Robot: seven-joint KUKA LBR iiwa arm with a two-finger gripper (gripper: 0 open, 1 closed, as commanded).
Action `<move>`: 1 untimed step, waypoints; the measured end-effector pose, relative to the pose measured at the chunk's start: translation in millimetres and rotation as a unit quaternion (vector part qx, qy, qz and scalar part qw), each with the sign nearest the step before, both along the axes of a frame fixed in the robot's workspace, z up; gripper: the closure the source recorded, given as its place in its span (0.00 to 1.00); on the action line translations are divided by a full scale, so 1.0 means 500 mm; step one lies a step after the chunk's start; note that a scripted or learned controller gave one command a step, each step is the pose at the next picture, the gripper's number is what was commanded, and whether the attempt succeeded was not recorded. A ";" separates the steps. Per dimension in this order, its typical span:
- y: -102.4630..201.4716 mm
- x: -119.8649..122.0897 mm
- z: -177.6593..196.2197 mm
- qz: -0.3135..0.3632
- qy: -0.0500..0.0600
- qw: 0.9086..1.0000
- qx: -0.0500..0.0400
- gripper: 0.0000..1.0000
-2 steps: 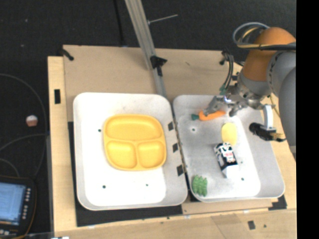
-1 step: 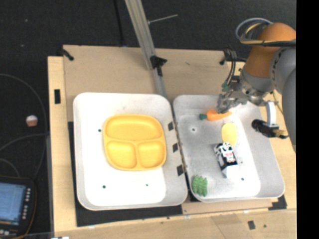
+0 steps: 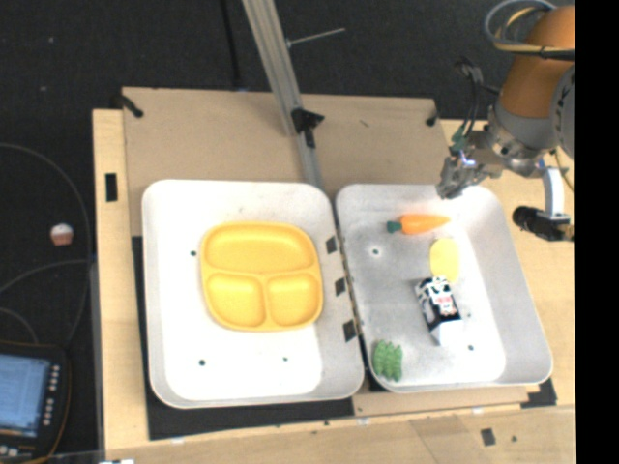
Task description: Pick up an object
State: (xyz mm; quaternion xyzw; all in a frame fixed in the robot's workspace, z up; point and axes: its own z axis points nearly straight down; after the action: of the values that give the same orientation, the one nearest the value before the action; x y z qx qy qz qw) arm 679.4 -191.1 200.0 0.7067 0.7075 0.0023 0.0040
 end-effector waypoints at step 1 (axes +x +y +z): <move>-0.001 0.002 0.057 0.001 0.002 1.000 0.001 1.00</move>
State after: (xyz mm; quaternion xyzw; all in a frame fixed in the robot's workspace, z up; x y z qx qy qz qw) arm 680.6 -191.7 228.5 0.7061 0.7081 0.0017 0.0022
